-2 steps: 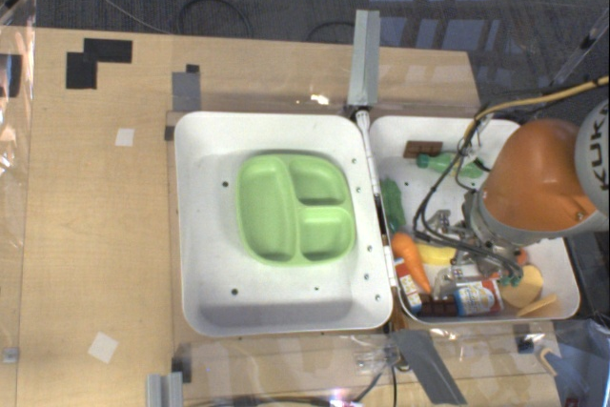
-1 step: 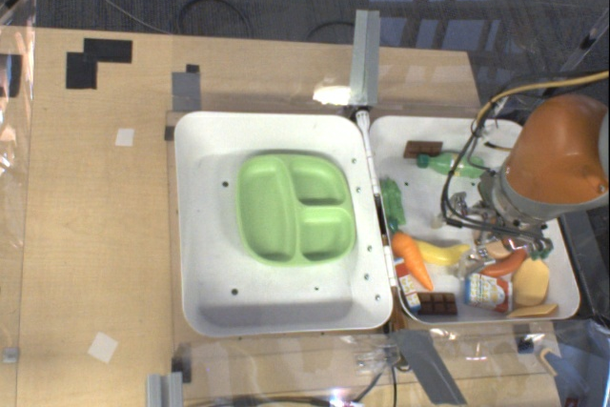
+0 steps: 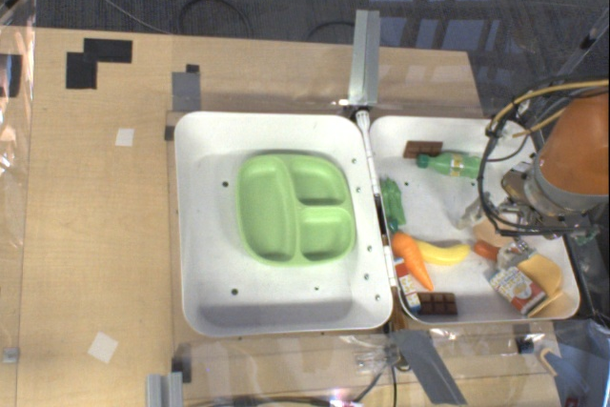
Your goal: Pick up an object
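The arm's orange-banded wrist (image 3: 572,152) hangs over the right side of the right bin (image 3: 434,133). My gripper (image 3: 499,222) points down near a tan piece (image 3: 487,233) and a small red item (image 3: 486,250), mostly hidden by cables and the wrist. Lying in this bin are a green bottle (image 3: 448,165), a brown bar (image 3: 422,149), a green packet (image 3: 392,202), a carrot (image 3: 413,259), a banana (image 3: 444,253), a dark chocolate bar (image 3: 438,304), a printed carton (image 3: 513,285) and a yellow wedge (image 3: 546,273).
The left bin (image 3: 205,300) holds a green divided plate (image 3: 291,205). A metal post (image 3: 365,62) stands behind the wall between the two bins. Wooden bench surface (image 3: 86,234) stretches to the left. Black and yellow cables (image 3: 510,114) loop beside the wrist.
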Controlling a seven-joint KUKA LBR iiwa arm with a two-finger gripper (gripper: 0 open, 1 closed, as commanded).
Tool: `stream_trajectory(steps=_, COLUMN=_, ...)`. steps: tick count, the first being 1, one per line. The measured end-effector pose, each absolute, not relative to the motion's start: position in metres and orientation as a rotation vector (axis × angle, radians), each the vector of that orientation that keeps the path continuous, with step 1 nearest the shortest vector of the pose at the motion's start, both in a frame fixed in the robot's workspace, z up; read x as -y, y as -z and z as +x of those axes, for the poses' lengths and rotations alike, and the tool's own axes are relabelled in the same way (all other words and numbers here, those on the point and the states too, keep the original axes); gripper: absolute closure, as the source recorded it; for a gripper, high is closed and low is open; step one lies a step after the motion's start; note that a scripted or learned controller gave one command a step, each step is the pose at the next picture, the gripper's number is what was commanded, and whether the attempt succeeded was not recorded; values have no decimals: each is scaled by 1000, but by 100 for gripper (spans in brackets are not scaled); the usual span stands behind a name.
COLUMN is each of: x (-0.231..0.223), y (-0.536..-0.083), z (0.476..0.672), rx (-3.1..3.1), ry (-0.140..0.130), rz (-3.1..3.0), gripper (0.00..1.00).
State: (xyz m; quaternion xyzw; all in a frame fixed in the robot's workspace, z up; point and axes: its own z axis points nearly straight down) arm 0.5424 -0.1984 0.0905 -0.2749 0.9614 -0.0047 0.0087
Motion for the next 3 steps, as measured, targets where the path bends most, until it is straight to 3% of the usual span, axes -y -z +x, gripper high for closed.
stream_trajectory(steps=1, x=205, y=-91, z=515, rx=-2980, ry=14, rz=-937, gripper=0)
stream_trajectory(steps=2, x=98, y=-92, z=518, rx=-2896, ry=20, rz=-1156, gripper=0)
stream_trajectory(steps=3, x=90, y=-92, z=542, rx=-2917, ry=13, rz=-1124, gripper=0)
